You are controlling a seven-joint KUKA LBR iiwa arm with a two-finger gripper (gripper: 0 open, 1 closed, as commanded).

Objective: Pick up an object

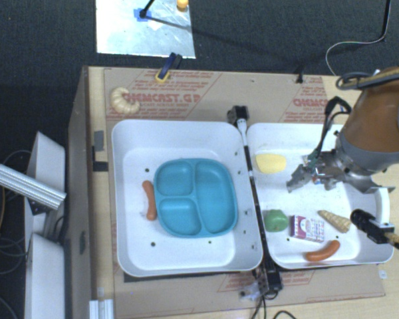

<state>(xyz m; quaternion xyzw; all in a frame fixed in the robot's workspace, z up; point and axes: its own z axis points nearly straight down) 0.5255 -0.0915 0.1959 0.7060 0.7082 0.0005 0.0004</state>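
The right bin [299, 133] holds a yellow lump [270, 163] at its upper left. Along its lower part lie a green piece [275, 219], a small pink-and-white carton [306, 228], a tan cone [336, 220] and an orange sausage [321, 250]. My gripper [300, 177] hangs over the middle of this bin, right of the yellow lump and above the carton. Its fingers point left and down, spread apart with nothing between them. The grey and orange arm [379, 128] comes in from the right.
The left bin [130, 198] carries a blue divided plate [194, 197] and an orange sausage [149, 200] just left of it. A cream toy [123, 100] lies on the cardboard behind the bins. A black divider [251, 178] runs between the bins.
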